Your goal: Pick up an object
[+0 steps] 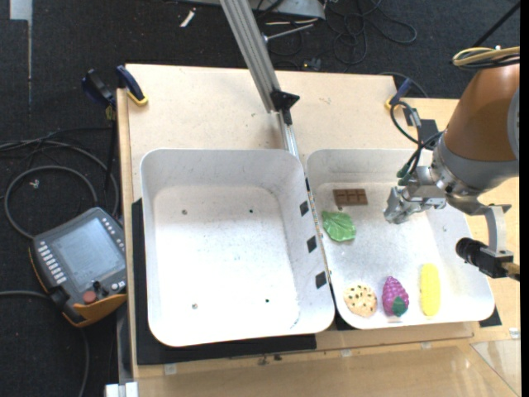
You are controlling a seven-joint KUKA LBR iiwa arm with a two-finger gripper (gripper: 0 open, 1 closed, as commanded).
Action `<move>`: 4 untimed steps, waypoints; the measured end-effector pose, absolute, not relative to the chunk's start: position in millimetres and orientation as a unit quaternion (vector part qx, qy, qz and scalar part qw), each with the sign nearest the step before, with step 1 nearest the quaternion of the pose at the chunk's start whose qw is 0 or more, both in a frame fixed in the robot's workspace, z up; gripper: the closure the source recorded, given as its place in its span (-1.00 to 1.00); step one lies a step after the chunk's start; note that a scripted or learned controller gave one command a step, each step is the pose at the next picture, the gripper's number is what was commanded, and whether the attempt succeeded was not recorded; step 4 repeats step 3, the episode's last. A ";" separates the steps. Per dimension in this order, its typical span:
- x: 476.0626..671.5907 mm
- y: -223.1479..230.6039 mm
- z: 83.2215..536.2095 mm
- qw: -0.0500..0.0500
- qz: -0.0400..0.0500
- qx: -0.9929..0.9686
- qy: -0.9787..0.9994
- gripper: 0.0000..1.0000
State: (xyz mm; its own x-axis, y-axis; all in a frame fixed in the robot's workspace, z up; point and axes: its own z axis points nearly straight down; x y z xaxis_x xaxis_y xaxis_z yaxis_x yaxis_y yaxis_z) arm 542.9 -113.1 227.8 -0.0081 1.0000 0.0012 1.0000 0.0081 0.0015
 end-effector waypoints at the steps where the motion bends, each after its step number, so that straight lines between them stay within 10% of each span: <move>1: 554.8 -56.1 225.3 0.000 0.001 0.704 0.710 1.00; 4: 604.7 43.5 237.5 0.001 0.002 0.704 0.710 1.00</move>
